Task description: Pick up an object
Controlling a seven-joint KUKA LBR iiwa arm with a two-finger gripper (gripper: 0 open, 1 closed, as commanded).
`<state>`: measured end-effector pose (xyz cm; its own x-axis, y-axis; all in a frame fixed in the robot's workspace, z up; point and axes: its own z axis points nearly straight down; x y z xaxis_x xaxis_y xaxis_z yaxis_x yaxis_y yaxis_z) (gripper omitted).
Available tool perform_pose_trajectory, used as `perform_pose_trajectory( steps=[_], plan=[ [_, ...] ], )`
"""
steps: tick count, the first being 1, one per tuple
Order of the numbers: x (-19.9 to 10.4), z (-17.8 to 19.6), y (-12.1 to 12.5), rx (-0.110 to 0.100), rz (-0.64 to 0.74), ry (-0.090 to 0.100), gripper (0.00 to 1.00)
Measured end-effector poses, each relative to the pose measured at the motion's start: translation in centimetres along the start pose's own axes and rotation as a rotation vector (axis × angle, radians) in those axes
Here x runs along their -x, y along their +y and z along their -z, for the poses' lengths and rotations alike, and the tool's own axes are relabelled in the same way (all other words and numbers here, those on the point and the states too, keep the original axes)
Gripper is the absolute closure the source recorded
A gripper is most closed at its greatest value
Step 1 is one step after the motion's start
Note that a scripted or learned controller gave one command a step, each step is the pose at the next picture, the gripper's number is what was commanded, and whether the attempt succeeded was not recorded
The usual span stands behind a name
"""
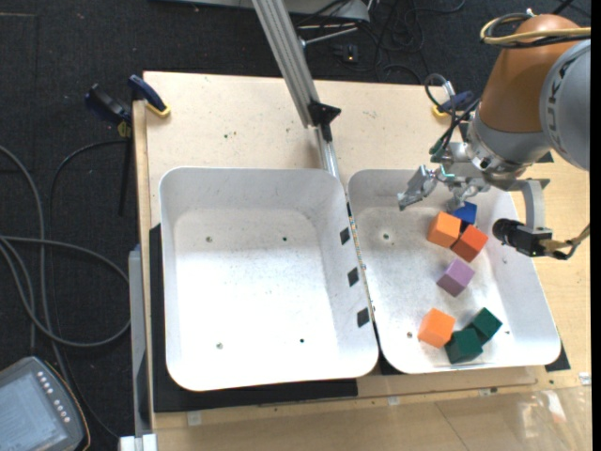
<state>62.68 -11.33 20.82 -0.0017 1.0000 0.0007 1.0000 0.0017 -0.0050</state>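
Observation:
My gripper (439, 194) hangs over the back of the right bin (394, 346), open, with nothing between its fingers. One grey finger (413, 192) points down and to the left. Just below and right of it lie a blue block (464, 213), an orange block (445, 228) and a red-orange block (470, 242), all touching. A purple block (456, 277) rests a little nearer the front. At the front of the bin sit another orange block (436, 327) and two dark green blocks (485, 323) (464, 346).
The left bin (188, 195) adjoins the right one along a shared wall with black markers. A slanted metal bar (286, 45) runs from the back down to the bins' junction. Clamps sit at the bench's back corners.

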Motion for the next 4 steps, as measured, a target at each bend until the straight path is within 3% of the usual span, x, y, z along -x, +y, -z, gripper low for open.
perform_pose_trajectory(
  steps=[1,2,3,4],
  plan=[
    [0.0,0.3,0.0,0.004,0.0,-0.001,0.0],
    [0.9,-4.6,0.2,0.001,-0.003,-0.001,0.0],
    [0.9,-8.6,0.8,0.02,-0.001,-0.004,0.0],
    [0.8,-11.3,0.9,0.007,0.001,-0.001,0.0]
  ],
)
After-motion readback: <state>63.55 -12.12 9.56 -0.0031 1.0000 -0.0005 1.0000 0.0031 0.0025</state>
